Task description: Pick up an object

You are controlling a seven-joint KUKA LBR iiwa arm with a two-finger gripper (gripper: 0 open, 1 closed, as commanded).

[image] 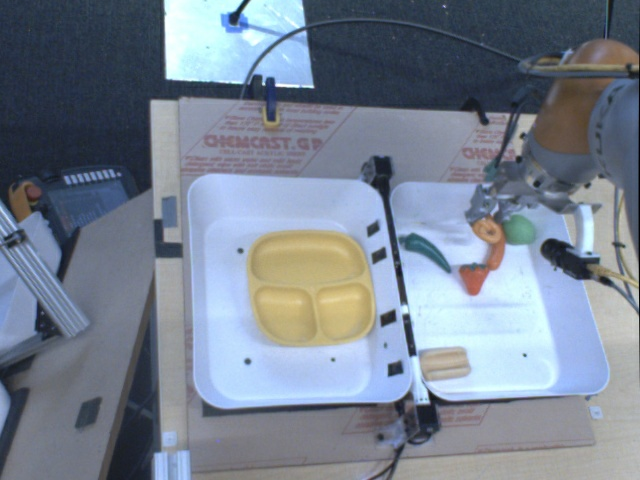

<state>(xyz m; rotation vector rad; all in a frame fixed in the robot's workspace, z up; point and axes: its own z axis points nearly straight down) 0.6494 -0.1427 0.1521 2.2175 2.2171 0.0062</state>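
The fingers (487, 211) hang low over the right bin (575, 368), just above the orange carrot (484, 258); how far they part I cannot tell. A green ball (519, 230) lies beside it, a green pepper (427, 250) to its left.

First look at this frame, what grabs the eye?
The yellow divided tray sits alone in the middle of the left bin. In the right bin, the gripper hangs over a cluster at the far end: an orange carrot beside a green ball, with a green pepper to their left. A tan block lies at that bin's near left corner.
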